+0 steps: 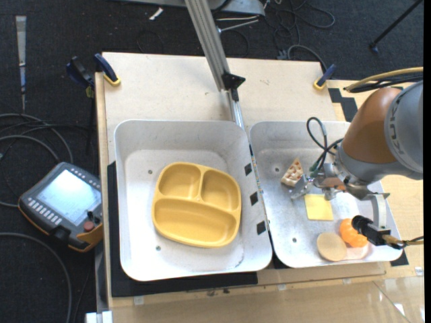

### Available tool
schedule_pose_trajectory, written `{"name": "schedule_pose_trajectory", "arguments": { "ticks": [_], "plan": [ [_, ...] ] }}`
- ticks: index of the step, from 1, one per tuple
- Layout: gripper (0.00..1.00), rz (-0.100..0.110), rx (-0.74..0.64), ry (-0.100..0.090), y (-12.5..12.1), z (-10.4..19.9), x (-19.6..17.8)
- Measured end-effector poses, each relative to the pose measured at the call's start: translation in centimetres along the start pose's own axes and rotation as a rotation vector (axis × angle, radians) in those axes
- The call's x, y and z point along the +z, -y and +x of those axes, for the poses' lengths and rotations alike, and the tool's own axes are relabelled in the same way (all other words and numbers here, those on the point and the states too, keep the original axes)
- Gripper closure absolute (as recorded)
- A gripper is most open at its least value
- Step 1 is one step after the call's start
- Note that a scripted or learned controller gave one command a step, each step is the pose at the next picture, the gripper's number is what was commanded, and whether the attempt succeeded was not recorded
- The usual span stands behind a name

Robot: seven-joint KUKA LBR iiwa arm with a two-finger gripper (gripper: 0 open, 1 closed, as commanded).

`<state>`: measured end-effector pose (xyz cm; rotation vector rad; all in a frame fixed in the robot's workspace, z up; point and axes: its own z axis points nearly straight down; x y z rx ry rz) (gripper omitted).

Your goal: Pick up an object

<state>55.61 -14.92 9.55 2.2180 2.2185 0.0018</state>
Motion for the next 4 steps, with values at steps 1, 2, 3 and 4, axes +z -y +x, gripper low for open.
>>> {"name": "schedule_pose_trajectory", "arguments": {
  "ticks": [1,2,3,4],
  "plan": [
    [1.0,-0.003,0.0,0.0,-0.1,0.0,-1.2],
    [1.0,-0.001,0.002,0.0,0.2,-0.8,-5.9],
    [1.0,-0.003,-0.002,0.0,0.3,-0.8,-12.3],
    [1.0,0.003,-0.002,-0.002,0.2,-0.8,-12.0]
  ]
}}
